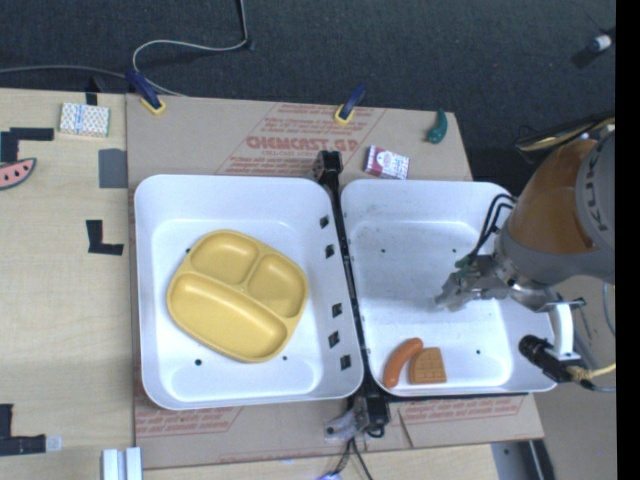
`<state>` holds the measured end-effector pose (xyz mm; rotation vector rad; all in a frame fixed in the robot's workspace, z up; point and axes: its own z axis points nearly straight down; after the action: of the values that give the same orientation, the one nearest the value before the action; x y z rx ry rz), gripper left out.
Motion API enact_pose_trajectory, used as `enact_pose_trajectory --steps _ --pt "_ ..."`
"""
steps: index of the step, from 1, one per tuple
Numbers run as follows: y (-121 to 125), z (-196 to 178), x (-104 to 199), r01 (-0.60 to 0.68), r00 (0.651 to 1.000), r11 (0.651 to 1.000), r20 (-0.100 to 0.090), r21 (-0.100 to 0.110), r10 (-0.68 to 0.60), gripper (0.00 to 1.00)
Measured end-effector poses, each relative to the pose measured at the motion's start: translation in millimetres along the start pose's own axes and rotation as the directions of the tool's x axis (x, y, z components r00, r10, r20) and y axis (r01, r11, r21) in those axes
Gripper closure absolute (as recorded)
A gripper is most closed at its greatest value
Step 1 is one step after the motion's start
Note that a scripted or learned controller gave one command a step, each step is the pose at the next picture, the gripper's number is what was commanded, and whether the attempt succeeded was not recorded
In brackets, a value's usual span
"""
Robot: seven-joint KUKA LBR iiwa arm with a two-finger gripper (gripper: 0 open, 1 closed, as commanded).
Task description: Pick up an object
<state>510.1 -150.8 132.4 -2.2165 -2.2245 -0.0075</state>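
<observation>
A small red-and-white packet (385, 162) lies on the cardboard sheet (290, 138) behind the bins, near two yellow clamps (350, 106)

Left bin (160, 268): divided tray (237, 294), central. Right bin (420, 200): sausage (402, 361) and cracker (429, 366) side by side at the near edge, sausage leftward; gripper (457, 294) toward the right wall, behind them.

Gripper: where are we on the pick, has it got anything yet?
Nothing looks picked yet. The gripper sits low in the right bin, with nothing visible between its fingers. The sausage and cracker lie side by side near that bin's front wall, apart from the gripper. The yellow tray rests in the left bin. Reaching, grasping and lifting an item all remain.
</observation>
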Motion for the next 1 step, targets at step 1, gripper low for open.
enact_pose_trajectory --steps 1 --pt "0.5 -9.2 1.1 0.001 1.0 1.0 -0.002 0.0 -0.001 1.0"
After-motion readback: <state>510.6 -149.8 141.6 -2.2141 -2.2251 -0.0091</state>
